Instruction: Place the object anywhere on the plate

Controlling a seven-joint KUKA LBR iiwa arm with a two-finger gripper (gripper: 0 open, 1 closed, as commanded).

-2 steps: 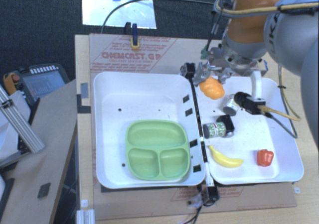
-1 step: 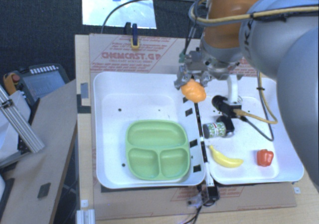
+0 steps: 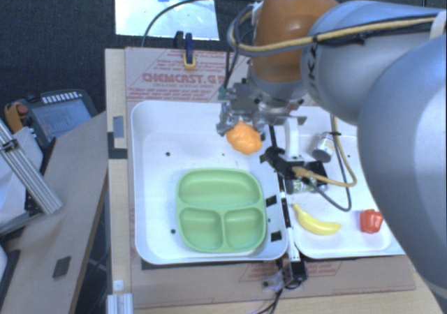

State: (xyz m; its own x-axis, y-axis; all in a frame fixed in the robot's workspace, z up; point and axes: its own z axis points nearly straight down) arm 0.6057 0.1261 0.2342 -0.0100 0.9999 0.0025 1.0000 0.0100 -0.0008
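Green plate point(image 3: 222, 209) sits nearest, unloaded. Just beyond its far rim hangs the orange object point(image 3: 244, 138), tucked under the gripper point(image 3: 242, 126), apparently pinched. Release here and it likely lands on bin floor point(image 3: 157, 166), rolling away from the plate.
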